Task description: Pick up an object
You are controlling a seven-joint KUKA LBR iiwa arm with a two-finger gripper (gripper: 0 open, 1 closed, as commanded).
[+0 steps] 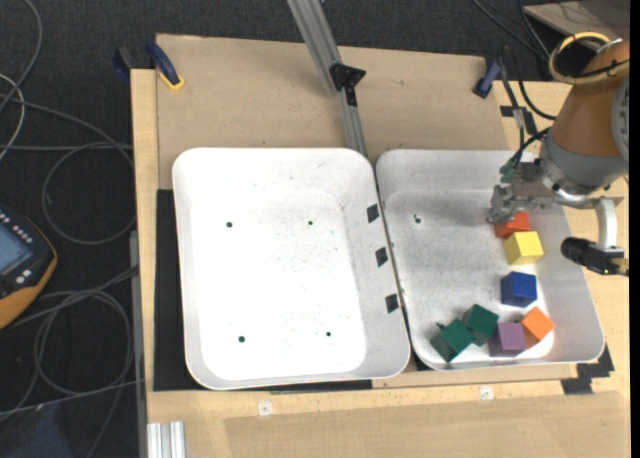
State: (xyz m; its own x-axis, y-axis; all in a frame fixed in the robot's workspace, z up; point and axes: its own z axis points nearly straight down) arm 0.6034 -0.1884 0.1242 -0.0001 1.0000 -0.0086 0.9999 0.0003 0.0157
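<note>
Right bin [440, 246]: gripper [506, 208] low at its 2 o'clock, over a red block [516, 223]; finger state cannot be told. Just below: yellow block [523, 246], blue block [518, 288]. At 5 o'clock, clustered: orange block [538, 323], purple block [511, 336], two green blocks [468, 330]. Left bin [270, 266] adjoining.

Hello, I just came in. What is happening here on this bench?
A robot arm reaches in from the right over the right bin. Its gripper is low, right at a red block, with a yellow block just below it in the picture. Whether it has hold of the red block cannot be told. A blue block and orange, purple and green ones lie nearer the front edge. The left bin sits beside it.
</note>
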